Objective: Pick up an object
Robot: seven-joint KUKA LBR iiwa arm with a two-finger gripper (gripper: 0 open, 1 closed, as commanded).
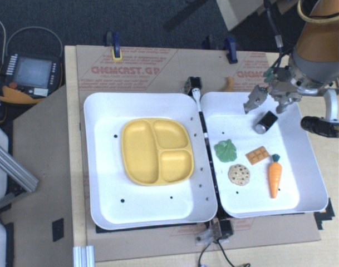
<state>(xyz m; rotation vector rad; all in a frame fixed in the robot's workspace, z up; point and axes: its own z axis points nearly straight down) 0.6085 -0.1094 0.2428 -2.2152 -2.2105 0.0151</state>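
My gripper [256, 116] hangs over the upper part of the right bin [308, 149], reaching in from the top right. It stands open with nothing between its fingers. Below it in that bin lie a green broccoli-like toy [225, 150], a brown waffle cracker [257, 155], a chocolate-chip cookie [239, 174] and an orange carrot [274, 175] with a green top. The cracker is the nearest of these, a short way below the fingertips and apart from them.
The left bin [102, 166] holds a yellow divided plate [157, 151]. A black rail [204, 138] runs between the two bins. Blue clamps [116, 44] hold the cardboard base at the back. A handheld control pendant [30, 74] rests off the bench at the left.
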